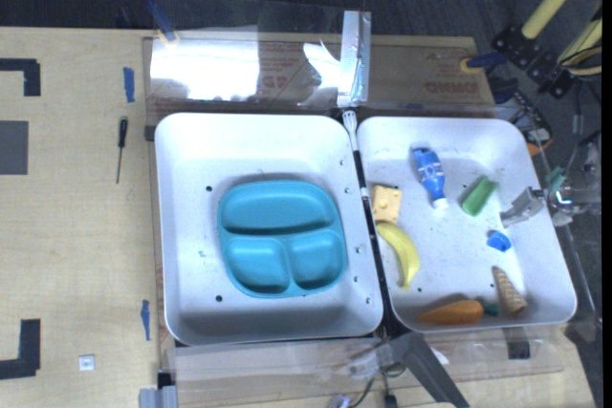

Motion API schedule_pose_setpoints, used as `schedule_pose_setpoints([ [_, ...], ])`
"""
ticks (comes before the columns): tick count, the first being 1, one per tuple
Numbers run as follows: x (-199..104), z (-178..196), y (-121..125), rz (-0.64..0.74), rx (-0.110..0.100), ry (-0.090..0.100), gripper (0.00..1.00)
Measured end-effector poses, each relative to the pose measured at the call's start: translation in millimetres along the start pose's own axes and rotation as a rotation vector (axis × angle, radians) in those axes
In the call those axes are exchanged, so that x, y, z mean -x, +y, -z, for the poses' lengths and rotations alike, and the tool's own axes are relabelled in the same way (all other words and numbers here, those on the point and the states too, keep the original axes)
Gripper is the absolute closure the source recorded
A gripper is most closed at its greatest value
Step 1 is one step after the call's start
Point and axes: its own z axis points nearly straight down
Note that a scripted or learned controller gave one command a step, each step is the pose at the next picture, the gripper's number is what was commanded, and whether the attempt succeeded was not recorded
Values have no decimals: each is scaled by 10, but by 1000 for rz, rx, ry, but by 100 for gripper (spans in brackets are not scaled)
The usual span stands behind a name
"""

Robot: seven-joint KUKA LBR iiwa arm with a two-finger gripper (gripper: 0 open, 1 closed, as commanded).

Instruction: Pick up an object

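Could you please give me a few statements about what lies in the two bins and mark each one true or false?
1. The blue tray lies in the left bin. True.
2. The banana lies in the left bin. False: it lies in the right bin, near the wall between the bins.
3. The carrot lies by the right bin's near edge. True.
4. The gripper holds the green piece. False: that piece lies apart from it on the bin floor.
5. The blue bottle stands on the tray. False: it lies in the right bin.
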Motion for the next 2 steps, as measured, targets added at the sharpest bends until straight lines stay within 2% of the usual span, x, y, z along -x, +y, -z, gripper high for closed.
schedule_pose_setpoints([
  [1, 81, 188, -282, -10, 1, 0, 0],
  [2, -620, -879, 129, -79, -11, 5, 0],
])
